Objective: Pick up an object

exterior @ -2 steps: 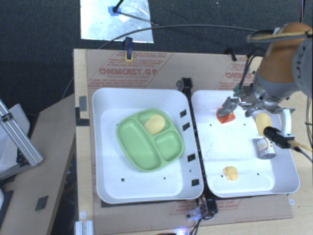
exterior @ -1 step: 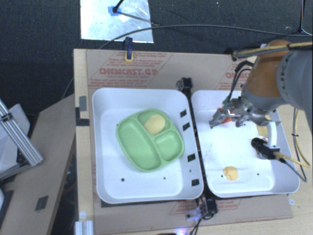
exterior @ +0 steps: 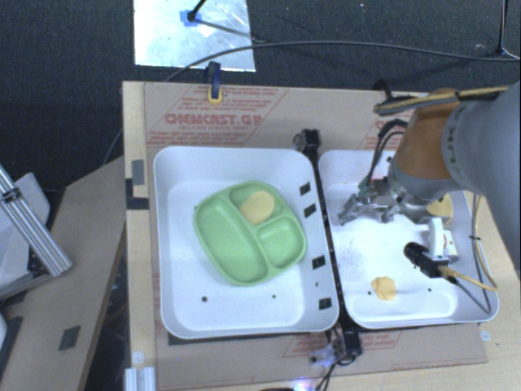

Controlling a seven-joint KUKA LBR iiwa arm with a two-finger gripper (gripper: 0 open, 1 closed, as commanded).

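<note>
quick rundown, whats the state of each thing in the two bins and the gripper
green divided plate: flat in the left bin.
yellow piece: in a plate compartment.
small yellow piece: loose on the right bin floor.
gripper: low over the right bin, nothing seen between its fingers.

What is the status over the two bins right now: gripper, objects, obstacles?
Gripper low over right bin, nothing seen in it. Yellow piece loose on that bin's floor. Another yellow piece in green tray, left bin.
</note>
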